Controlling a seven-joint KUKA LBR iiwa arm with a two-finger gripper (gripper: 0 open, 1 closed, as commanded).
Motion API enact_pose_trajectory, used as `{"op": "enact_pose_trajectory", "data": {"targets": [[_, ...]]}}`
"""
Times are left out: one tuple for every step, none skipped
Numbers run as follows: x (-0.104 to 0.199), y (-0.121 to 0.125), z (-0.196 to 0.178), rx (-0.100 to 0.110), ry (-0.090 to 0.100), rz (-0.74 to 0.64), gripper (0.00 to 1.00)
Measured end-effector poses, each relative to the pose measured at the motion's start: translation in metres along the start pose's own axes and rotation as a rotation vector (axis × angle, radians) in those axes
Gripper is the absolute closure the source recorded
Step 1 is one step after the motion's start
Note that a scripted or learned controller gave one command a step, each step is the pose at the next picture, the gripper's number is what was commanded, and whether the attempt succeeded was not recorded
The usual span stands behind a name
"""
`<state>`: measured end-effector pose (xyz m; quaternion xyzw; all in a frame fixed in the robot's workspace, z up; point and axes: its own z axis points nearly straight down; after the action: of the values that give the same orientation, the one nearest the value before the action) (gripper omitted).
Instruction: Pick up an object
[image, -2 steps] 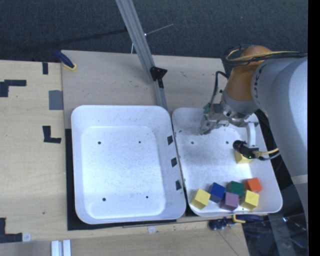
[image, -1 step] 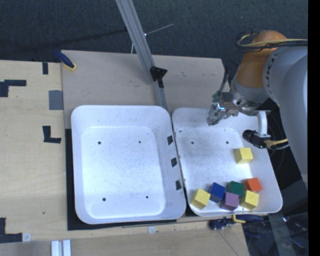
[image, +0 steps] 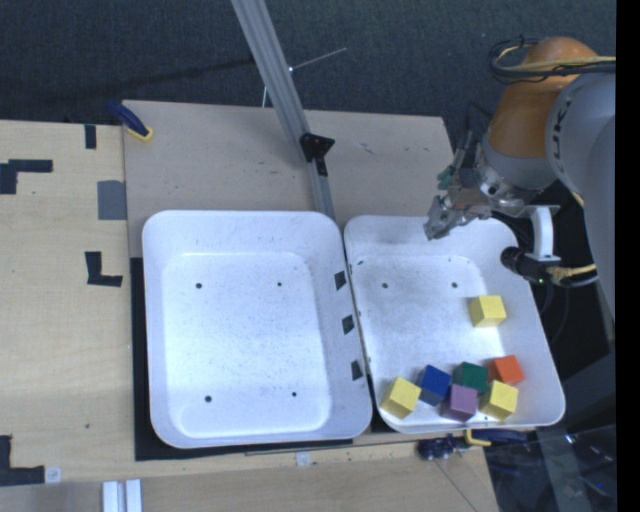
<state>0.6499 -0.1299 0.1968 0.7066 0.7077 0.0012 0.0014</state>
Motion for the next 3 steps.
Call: {"op": "enact_pose_trajectory", "data": {"targets": [[0.001, 0.001, -0.054, -0.002, -0.001, 0.000, 1.00], [0.049, -0.014, -0.040, 0.007, 0.001, -0.003, 1.00], [0.109, -0.032, -0.035, 0.007, 0.002, -0.005, 1.00]]}}
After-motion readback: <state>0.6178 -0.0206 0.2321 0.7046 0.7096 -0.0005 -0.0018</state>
